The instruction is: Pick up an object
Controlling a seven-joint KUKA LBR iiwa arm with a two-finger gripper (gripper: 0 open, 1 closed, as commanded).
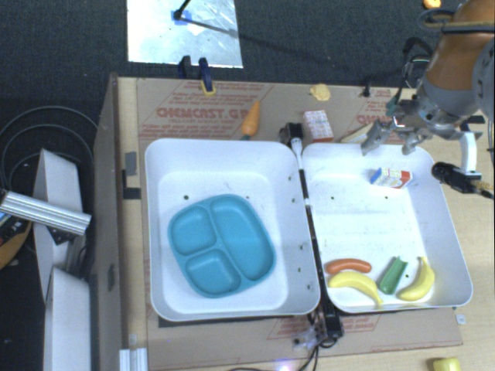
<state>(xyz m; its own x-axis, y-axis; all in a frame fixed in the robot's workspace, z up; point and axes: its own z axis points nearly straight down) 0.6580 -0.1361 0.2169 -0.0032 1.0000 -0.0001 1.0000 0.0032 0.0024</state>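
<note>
end effector (396, 138): upper right of frame, over right bin's (448, 230) far rim, fingers spread, holding nothing
small carton (390, 178): in right bin, just below end effector, apart
bananas (356, 287): lower right

A grey arm (452, 91) with a broad orange band, dark cables, and a pale metallic claw (394, 139)

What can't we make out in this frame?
- Gripper, camera view: small and blurred at the right bin's far rim; grip state unreadable.
- Small carton: label too small to read.
- Arm: cut off by the top and right edges.
- Yellow object: cut off by the bottom edge, identity unclear.
</note>
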